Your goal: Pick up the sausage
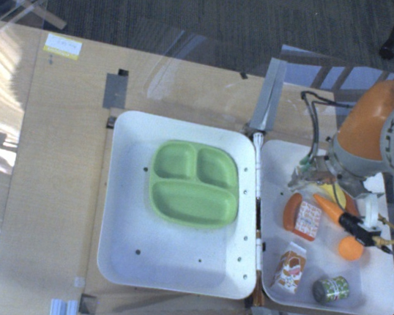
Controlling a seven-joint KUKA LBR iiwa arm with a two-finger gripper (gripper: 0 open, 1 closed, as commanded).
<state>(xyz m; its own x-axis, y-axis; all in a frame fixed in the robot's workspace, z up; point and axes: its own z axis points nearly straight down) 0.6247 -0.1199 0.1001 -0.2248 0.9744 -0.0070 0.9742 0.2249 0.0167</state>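
Observation:
The sausage (pixel 302 216) is a red-orange link with a pale label, lying in the right bin (pixel 381 305) near its left wall. My gripper (pixel 304 174) hangs just beyond the sausage's far end, low over the bin and under the grey wrist with its orange band (pixel 368 121). Nothing is visibly held by it.
An orange carrot (pixel 331 210) lies right beside the sausage, with an orange ball (pixel 351 249) further right. A small printed packet (pixel 290 270) and a green can (pixel 331 289) sit near the front. The left bin (pixel 166 259) holds a green divided plate (pixel 195 184).

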